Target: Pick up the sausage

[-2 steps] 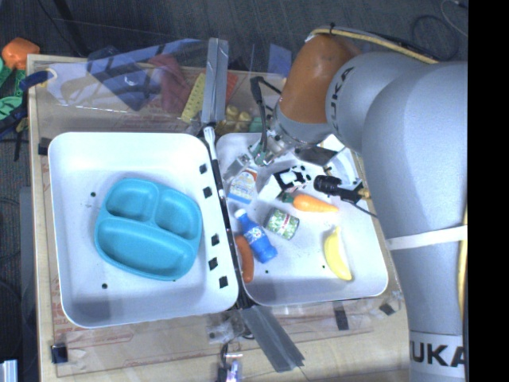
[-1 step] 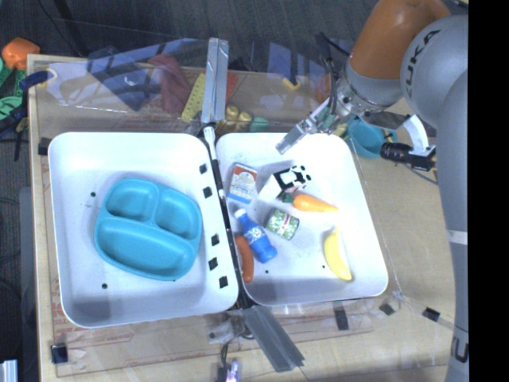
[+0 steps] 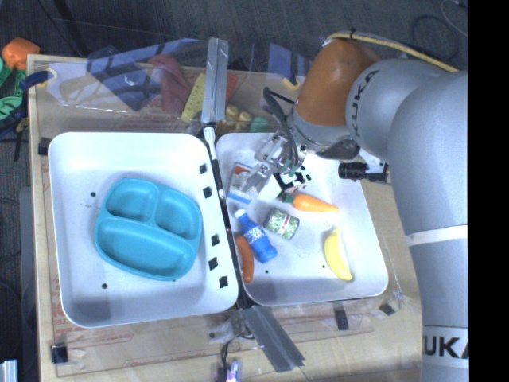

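Observation:
The sausage (image 3: 244, 259), reddish brown, lies along the left wall of the right bin (image 3: 362, 281), near its front. A blue bottle (image 3: 256, 237) rests right beside it, touching its upper end. My gripper (image 3: 274, 161) hangs over the back part of the right bin, well behind the sausage and apart from it. Nothing of the sausage is near the gripper.
In the right bin also lie a green can (image 3: 282, 224), an orange carrot (image 3: 315, 204), a yellow banana (image 3: 337, 256) and a pale clear item (image 3: 241, 183) under the gripper. The left bin (image 3: 71, 293) holds a blue divided plate (image 3: 149, 228). Clutter sits behind the bins.

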You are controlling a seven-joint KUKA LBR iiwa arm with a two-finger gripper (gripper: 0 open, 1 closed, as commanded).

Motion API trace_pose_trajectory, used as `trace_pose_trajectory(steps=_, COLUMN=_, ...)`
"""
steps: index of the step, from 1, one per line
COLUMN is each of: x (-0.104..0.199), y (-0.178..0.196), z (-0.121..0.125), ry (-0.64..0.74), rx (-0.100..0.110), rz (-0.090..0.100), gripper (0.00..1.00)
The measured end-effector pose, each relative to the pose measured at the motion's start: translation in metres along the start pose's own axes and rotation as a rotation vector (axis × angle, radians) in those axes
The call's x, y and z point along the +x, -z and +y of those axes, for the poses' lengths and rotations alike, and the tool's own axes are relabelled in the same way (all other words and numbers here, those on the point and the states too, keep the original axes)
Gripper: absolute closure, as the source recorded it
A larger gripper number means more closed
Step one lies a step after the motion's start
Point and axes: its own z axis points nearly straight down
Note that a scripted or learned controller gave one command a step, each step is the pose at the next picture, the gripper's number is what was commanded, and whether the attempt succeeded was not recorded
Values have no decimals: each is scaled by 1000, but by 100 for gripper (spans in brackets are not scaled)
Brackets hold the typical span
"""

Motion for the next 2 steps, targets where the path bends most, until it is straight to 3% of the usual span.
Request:
trace_pose_trajectory(steps=1, x=-21, y=72, z=-52, ry=-87, rx=1, rz=-1, gripper=0)
trace_pose_trajectory(steps=2, x=-25, y=157, z=-49, ry=-192, rx=1, rz=-2, gripper=0)
